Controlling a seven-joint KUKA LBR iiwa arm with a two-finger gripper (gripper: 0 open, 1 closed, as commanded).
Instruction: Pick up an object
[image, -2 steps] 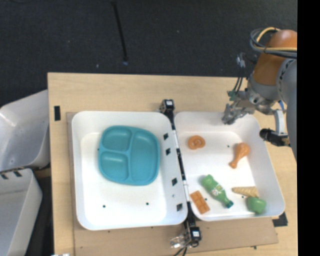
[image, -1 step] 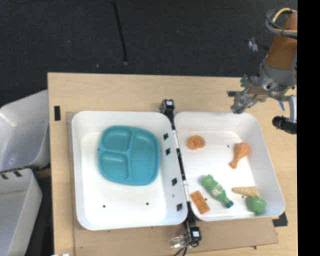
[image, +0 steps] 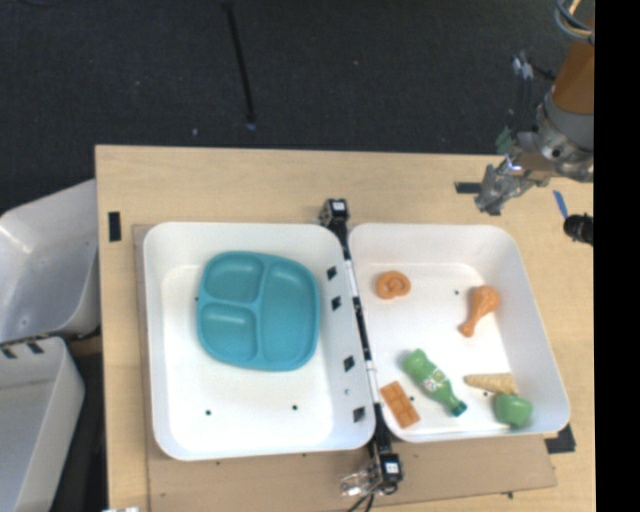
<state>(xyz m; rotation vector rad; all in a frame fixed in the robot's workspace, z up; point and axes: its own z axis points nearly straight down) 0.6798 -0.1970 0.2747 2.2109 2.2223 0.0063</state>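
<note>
Gripper hung outside right bin; jaw state impossible to tell; nearest target drumstick below jaws, ungrasped.

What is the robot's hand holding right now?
Nothing. The hand hangs above the bench, outside the right bin, with no toy between its fingers.

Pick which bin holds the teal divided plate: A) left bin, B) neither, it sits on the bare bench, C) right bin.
A: the teal divided plate lies flat inside the left bin, while the right bin holds the small toy foods such as the green bottle and the drumstick.
</note>
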